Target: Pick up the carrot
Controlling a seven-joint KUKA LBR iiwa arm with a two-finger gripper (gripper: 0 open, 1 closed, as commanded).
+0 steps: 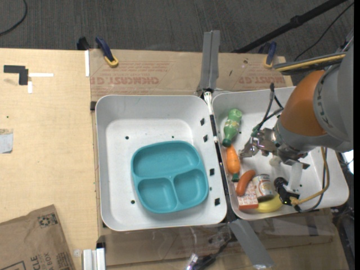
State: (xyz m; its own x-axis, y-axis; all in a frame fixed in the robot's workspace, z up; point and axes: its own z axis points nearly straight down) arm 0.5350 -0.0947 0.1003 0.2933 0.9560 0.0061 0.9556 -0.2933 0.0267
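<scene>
While pincer (251, 146) hovers in right bin (337, 193) | grip state unclear | carrot (232, 160) just beside

Read upside down in red print on the brown cardboard sheet (169, 72) at the far side of the counter: lettering that looked like "CHEMCAST GP", repeated to the left and to the right of the grey post. Smaller red lines beneath it too fine to make out. Seen on the brown cardboard box (34, 238) at the near left corner: a recycling triangle and black capitals ending in "CLE", likely part of "RECYCLE", with "BOX" below. Noticed a printed label on the small carton (256, 191) in the right bin, its wording too small to read.
</scene>
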